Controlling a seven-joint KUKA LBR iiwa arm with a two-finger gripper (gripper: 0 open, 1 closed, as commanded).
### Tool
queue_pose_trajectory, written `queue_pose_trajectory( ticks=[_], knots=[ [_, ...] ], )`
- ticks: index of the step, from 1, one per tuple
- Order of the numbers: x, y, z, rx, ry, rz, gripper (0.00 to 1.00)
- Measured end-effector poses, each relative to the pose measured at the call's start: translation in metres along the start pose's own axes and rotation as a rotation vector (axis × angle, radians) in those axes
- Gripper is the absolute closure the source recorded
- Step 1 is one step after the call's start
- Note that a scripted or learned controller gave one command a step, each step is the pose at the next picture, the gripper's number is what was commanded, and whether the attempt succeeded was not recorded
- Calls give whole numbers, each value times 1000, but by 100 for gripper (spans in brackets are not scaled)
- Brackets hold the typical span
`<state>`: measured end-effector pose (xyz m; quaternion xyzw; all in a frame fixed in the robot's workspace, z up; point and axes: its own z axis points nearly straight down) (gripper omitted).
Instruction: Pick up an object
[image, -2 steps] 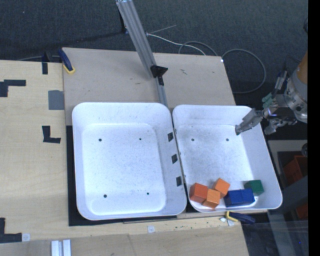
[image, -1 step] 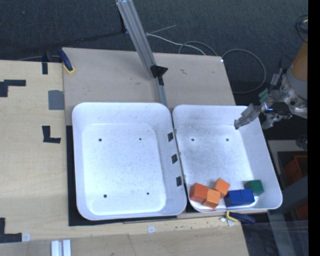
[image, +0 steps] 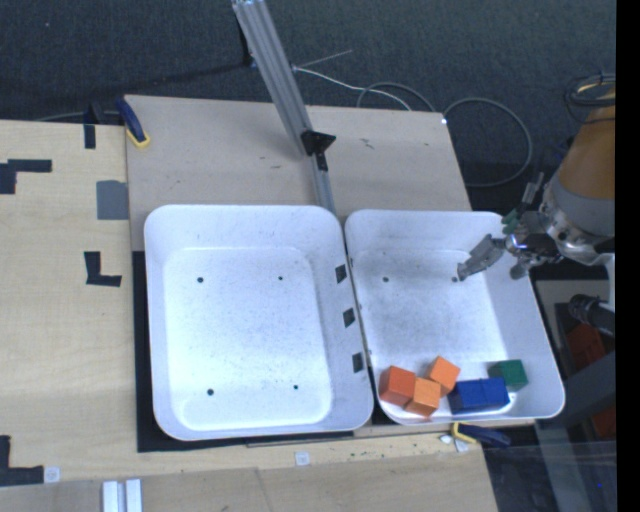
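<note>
Several blocks lie along the near edge of the right bin (image: 420, 235): three orange ones (image: 399, 384), (image: 443, 372), (image: 425, 397), a blue block (image: 478, 396) and a small green block (image: 512, 373). My gripper (image: 498, 264) hovers over the bin's far right part, well above and behind the blocks. It is open, with one finger (image: 476, 260) slanting down to the left and nothing between the fingers. The arm with its orange band (image: 590, 160) comes in from the right edge.
The left bin (image: 160, 240) stands beside the right one. A slanted metal pole (image: 285, 90) runs from the top down to the gap between the bins. Cables lie on the dark floor behind the bench.
</note>
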<state>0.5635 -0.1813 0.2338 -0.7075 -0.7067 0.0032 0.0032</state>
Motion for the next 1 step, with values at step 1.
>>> queue_pose_trajectory(
  ticks=[1],
  knots=[
    [7, -48, -62, -12, -1, -1, 0]
  ],
)
